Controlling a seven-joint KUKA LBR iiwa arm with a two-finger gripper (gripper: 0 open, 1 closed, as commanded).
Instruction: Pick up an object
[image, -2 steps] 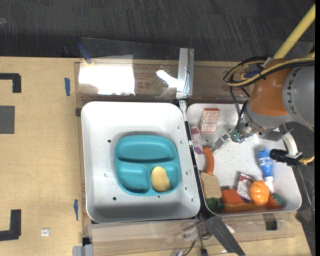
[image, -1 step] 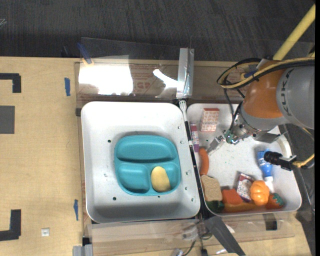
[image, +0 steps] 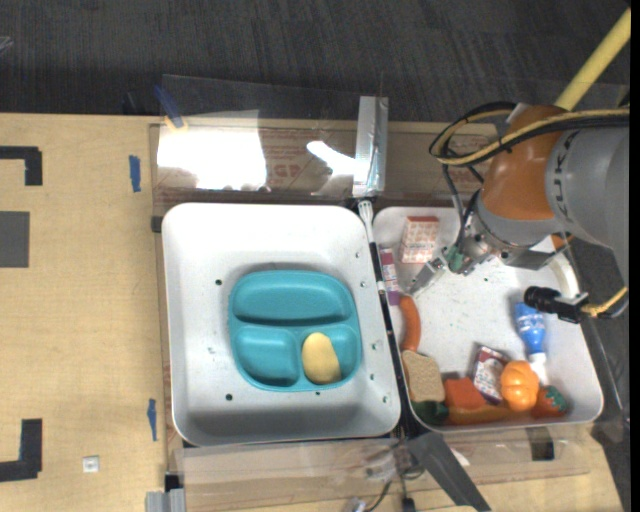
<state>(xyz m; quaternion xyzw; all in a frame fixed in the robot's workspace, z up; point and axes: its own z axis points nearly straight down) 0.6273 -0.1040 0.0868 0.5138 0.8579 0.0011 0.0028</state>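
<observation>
Arm (image: 575, 185) enters from the right, grey body with orange band, wrist angled down and leftward over the right bin (image: 585, 345). Gripper (image: 432, 272) sits low over that bin's upper left part; whether it is apart or together cannot be told at this angle. Nothing visible in its grasp.

Just above and left of the gripper: a small pink-and-white packet (image: 420, 238), near but apparently not touched. Below it, along the bin's left wall, an orange sausage-shaped piece (image: 409, 322).

Well apart, along the bin's lower edge: bread slice (image: 422, 375), carrot (image: 472, 398), small orange pumpkin (image: 520, 385), blue-and-white bottle (image: 532, 335).

Left bin (image: 190, 300) holds a teal divided tray (image: 285, 320), with a yellow potato-like piece (image: 320, 358) in its lower right compartment.
</observation>
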